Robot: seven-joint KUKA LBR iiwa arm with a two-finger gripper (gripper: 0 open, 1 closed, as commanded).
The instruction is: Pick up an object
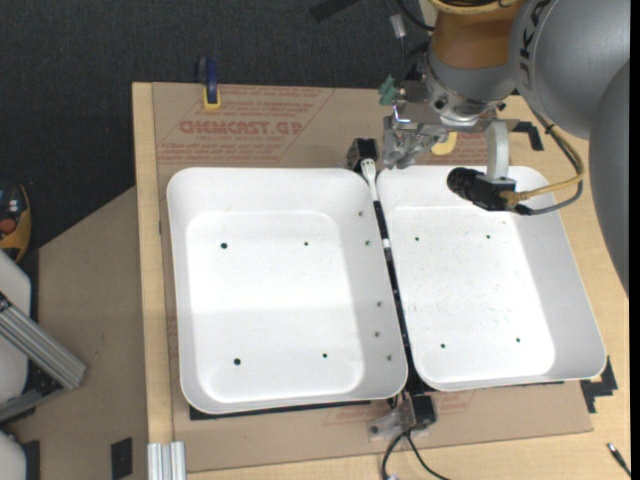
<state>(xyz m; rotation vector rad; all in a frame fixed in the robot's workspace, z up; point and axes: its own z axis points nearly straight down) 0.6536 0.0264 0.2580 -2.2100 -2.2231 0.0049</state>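
Observation:
My gripper (404, 146) hangs below the orange wrist band, over the far left corner of the right white bin (560, 268), close to the seam between the two bins. A small pale yellow piece (443, 142) shows just right of the gripper, under the wrist; I cannot tell what it is or whether it is held. A black part on a white bracket (478, 187) with a yellow cable juts from the wrist over the right bin's far edge.
The left white bin (190, 268) lies beside the right one on a brown board. A blue and yellow clamp (209, 81) sits at the board's far edge. Metal framing (40, 353) stands at the left. The grey arm (590, 58) fills the upper right.

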